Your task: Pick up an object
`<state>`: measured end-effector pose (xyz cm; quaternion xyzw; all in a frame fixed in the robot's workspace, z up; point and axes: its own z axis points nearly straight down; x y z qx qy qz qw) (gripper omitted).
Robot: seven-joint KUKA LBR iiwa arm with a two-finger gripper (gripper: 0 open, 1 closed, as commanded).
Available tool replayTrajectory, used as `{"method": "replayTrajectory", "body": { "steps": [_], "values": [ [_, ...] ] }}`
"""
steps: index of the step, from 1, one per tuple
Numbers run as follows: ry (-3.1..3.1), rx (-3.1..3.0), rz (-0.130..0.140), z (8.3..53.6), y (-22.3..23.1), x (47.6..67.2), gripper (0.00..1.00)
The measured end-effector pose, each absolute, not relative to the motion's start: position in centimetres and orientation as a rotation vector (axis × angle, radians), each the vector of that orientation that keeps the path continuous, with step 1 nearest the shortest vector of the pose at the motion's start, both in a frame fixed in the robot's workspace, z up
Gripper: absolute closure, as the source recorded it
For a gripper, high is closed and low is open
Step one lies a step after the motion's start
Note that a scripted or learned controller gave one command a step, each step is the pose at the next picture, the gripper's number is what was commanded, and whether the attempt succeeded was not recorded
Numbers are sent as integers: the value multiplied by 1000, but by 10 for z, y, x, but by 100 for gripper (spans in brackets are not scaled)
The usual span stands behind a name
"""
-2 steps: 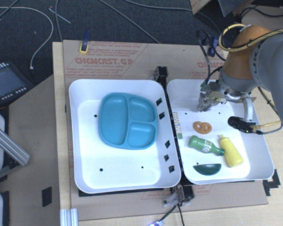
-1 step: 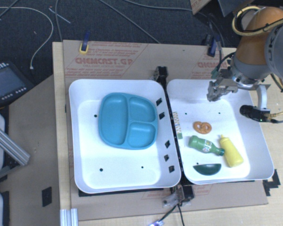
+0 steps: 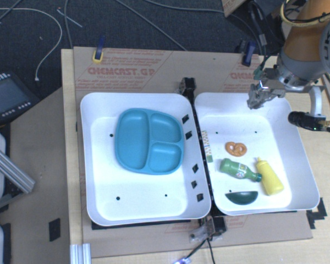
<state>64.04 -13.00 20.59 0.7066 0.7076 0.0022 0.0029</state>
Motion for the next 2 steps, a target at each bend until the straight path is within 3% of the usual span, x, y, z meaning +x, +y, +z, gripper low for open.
{"method": "replayTrajectory", "body": {
  "steps": [1, 2],
  "values": [
    [2219, 2214, 9, 267, -125, 635, 100],
    [2229, 2218, 1, 261, -82, 629, 100]
  ]
}}
